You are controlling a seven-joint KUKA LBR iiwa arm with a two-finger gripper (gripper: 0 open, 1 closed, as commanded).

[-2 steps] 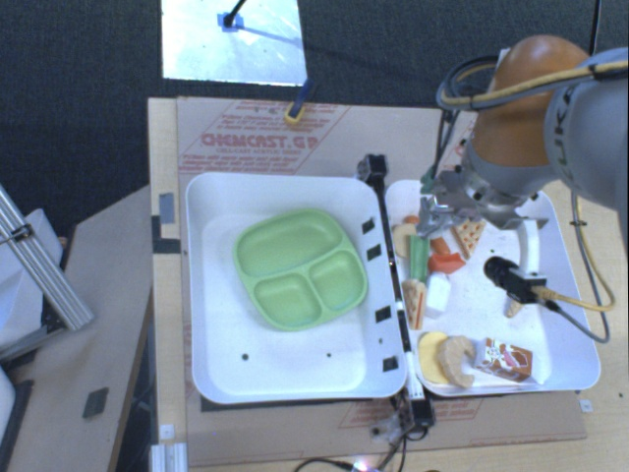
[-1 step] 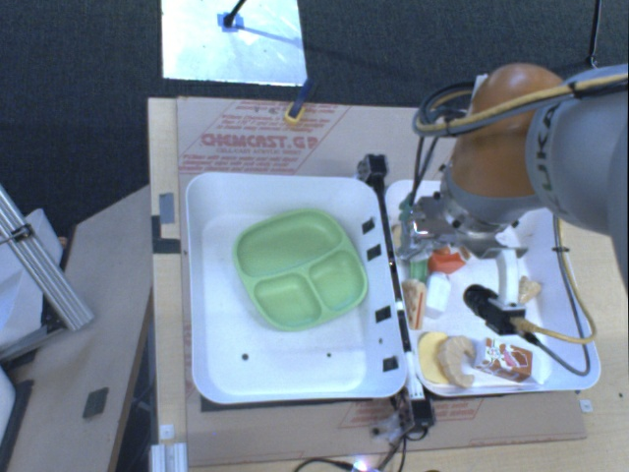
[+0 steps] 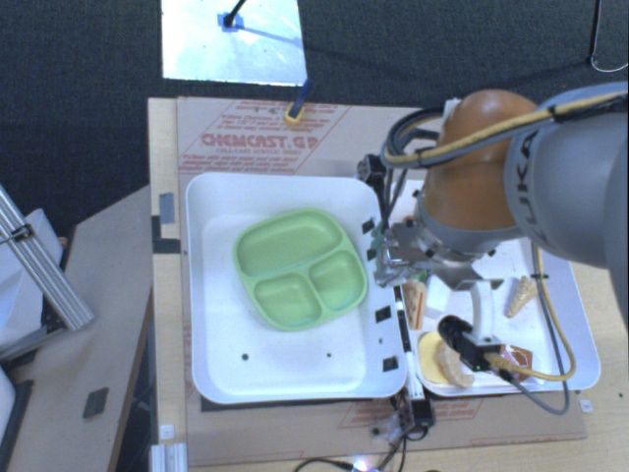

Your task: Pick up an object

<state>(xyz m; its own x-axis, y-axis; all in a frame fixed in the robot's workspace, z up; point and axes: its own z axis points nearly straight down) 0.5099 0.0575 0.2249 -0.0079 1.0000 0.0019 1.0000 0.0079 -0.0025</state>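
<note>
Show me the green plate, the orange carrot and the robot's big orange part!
green plate (image 3: pixel 300 268): camera view, its large compartment.
carrot (image 3: pixel 416 303): camera view, mid-length.
orange band (image 3: pixel 472 180): camera view, rounded top.

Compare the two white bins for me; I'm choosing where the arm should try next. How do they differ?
The left bin lies in open view, while the right bin sits largely under the arm. The left bin holds one large green divided plate; the right bin holds several small pieces, among them an orange stick and a pale wedge. Both are shallow, white and side by side.
</note>
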